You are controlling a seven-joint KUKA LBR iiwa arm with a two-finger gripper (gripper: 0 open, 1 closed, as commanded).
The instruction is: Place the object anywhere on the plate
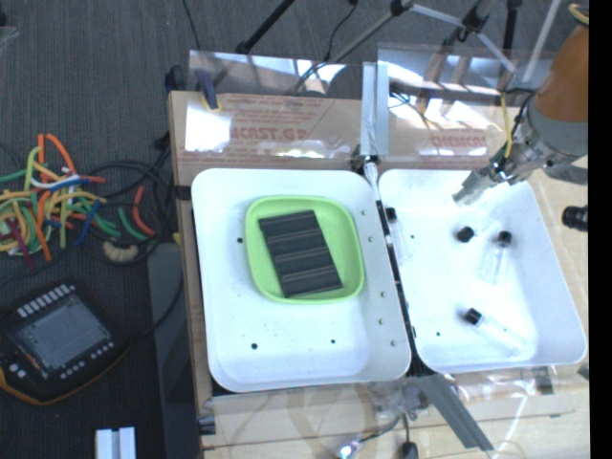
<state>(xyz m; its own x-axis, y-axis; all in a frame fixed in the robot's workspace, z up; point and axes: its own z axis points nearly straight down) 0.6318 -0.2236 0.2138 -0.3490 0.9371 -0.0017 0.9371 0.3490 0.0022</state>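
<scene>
Arm [564, 84] cut off by right edge, above right bin [545, 256]. Gripper [475, 187] over that bin's far rim, blurred; finger state unreadable. Clear small items [492, 264] inside bin too faint to identify.

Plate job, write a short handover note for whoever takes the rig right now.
Gripper: over the right bin's far edge; nothing seen between its fingers.
Plate: green, in the left bin, with a dark ridged block lying on it.
Right bin: small clear vials with black caps.
Done: block on plate.
Left: judging by this, probably nothing.
</scene>
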